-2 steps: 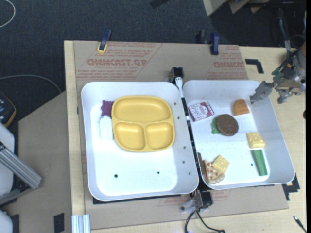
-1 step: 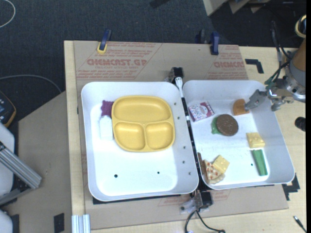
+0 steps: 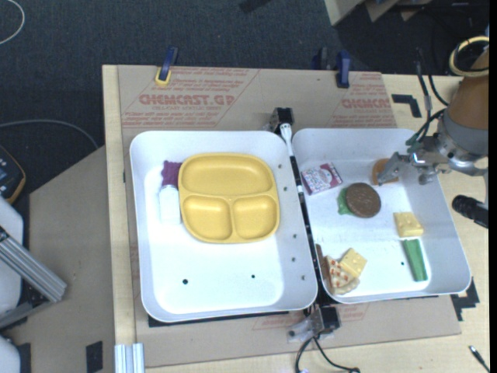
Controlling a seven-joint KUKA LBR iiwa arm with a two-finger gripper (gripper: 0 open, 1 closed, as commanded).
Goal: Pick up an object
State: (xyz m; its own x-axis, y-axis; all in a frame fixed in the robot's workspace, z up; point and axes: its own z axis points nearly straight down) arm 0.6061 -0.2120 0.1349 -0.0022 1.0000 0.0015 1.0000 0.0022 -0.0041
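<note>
Pizza slice [image 3: 339,273] sits nearest in the right bin [image 3: 458,243], and the gripper [image 3: 390,169] hovers at the far side clutching something small and brown, can't tell what.

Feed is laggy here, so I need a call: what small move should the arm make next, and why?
Probably lower the pincer slightly in the right bin: it sits at a small brown item near the far wall, with no clear hold visible yet.

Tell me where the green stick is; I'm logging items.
The green stick lies in the right bin, near its right wall, just below the yellow block.
</note>
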